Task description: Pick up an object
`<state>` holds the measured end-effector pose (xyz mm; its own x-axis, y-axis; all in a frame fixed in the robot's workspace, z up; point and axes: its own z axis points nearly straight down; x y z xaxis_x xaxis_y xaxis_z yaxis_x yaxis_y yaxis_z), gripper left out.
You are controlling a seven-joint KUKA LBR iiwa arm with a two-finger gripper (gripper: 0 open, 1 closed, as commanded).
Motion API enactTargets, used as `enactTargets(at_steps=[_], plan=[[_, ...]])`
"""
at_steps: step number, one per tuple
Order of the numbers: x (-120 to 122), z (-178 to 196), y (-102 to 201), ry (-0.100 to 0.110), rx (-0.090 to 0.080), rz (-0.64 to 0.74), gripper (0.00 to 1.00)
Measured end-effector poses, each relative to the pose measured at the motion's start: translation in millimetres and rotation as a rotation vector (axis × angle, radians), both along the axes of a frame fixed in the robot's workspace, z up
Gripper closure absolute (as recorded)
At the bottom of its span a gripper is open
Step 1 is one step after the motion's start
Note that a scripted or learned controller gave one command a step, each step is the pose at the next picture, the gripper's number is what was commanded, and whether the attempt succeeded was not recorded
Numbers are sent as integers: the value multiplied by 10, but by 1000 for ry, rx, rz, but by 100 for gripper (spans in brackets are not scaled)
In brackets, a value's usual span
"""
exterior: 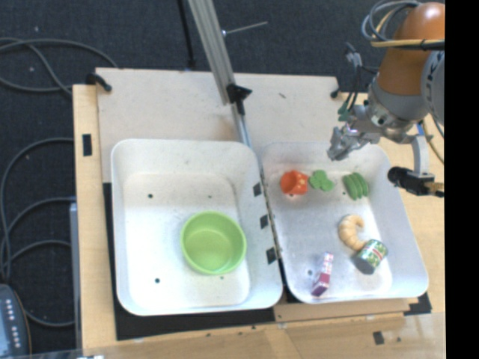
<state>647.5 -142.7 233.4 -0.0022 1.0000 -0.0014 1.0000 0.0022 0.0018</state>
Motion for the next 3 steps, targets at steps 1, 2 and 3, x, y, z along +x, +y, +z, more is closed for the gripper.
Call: enactTargets(at_steps=[1, 2, 3], plan=[[7, 97, -9, -1, 0, 1, 100], [-130, 164, 560, 1, 2, 5, 100], [-101, 174, 1128, 1, 3, 6, 100]])
